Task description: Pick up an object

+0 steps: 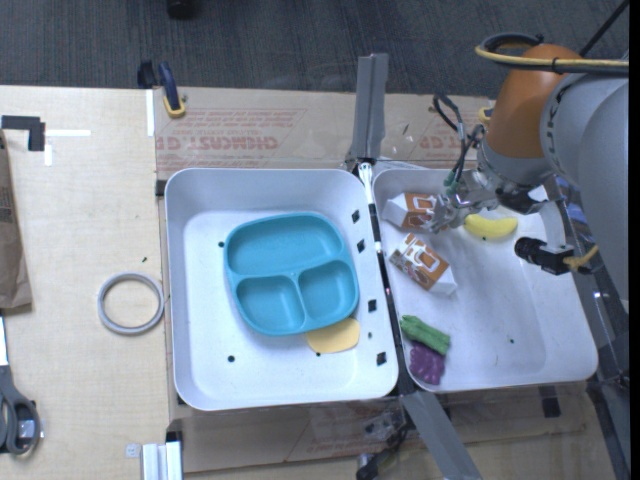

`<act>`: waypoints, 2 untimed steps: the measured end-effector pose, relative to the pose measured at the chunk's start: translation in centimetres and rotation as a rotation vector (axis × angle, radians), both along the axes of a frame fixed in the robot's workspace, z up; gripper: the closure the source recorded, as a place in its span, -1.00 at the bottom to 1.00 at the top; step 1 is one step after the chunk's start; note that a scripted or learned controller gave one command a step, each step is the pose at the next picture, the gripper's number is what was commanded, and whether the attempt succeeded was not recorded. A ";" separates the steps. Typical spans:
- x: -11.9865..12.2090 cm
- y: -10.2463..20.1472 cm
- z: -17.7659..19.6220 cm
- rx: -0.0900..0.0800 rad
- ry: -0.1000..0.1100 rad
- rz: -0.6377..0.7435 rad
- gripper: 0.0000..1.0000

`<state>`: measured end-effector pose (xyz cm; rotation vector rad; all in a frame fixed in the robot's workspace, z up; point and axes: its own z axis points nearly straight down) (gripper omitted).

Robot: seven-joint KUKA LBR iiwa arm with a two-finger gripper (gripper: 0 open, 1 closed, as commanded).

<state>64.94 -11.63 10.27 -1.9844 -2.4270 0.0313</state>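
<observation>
In the right bin (520,343) lie two white-and-orange cartons, one at the back (416,209) and one nearer the middle (424,265). A yellow banana (492,227) rests to their right. A green vegetable (425,330) and a purple one (427,365) sit at the bin's front left. My gripper (452,211) hangs low at the back of this bin, between the back carton and the banana, close to both. Nothing can be made out held in it.
The left bin (190,298) holds a blue divided plate (290,273) with a flat yellow piece (335,338) tucked under its front edge. A ring of tape (131,302) and scissors (15,420) lie on the bench at left. A grey post (370,108) stands between the bins.
</observation>
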 end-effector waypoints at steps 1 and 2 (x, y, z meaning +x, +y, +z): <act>0.8 3.9 9.2 -0.008 -0.018 0.003 1.00; 1.0 5.3 9.0 0.009 -0.018 0.018 -1.00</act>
